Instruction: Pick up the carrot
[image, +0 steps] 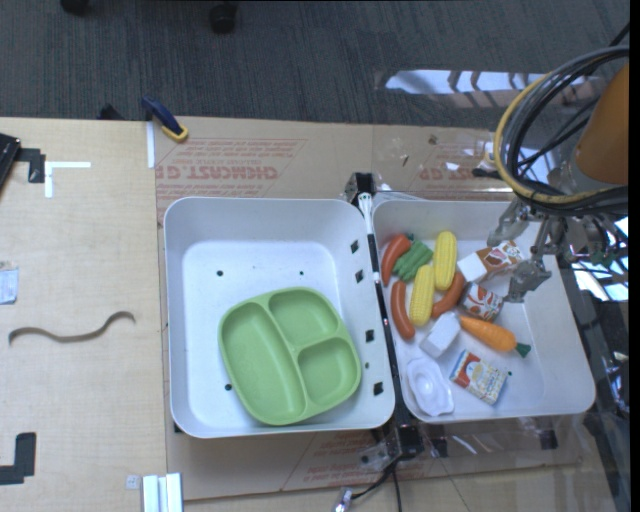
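While two corn cobs (432, 275) lie nearby, one carrot (488, 333) rests alone.

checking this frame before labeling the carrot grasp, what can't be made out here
- Gripper: small and cluttered in the camera view, cables crossing above; finger state unreadable.
- Red-and-white packet: partly covered by the gripper; print unreadable.
- Sausages: overlapped by the corn cobs and the green vegetable.
- Arm: cut off by the right edge.
- Carrot: leaf end too small to read.
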